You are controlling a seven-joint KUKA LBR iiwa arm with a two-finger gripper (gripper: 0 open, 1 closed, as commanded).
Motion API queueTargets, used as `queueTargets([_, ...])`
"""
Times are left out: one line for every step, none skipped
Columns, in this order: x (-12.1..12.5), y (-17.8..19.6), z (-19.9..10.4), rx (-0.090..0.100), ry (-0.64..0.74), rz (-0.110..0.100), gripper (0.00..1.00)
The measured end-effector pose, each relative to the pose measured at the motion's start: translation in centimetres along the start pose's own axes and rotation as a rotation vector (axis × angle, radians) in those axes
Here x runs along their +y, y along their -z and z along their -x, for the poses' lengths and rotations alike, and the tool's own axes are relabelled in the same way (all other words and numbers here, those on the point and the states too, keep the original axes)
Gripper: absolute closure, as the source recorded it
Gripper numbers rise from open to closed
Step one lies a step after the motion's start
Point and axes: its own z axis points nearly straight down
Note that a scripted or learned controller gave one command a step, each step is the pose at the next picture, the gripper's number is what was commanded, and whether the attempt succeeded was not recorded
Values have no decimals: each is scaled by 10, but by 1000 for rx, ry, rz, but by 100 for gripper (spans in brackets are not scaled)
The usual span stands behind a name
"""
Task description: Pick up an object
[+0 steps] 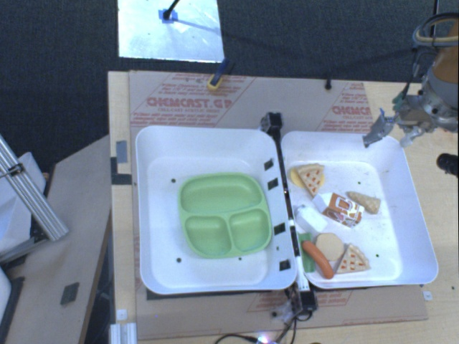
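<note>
Overhead, the bench [179, 92] carries two shallow white bins side by side: the left bin [154, 163] holds a green divided tray [224, 213], the right bin [401, 213] a scatter of toy food. Above the right bin's far right corner hangs the robot arm [441, 84], its jaws [391, 129] spread apart and holding nothing. By the look of it the pick has not begun; this reads as the approach step, with the choice of target open. The next move calls for a swing inward over the bin and a descent onto one piece. Candidates lie well apart from the jaws, toward the bin's left and near side: a pizza slice [310, 178], a small red carton [343, 209], a piece of bread [364, 202], a second pizza slice [351, 261], and a sausage [318, 259] by the divider.
</note>
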Motion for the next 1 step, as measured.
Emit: queueTargets([2,8,-1,-3,3,12,0])
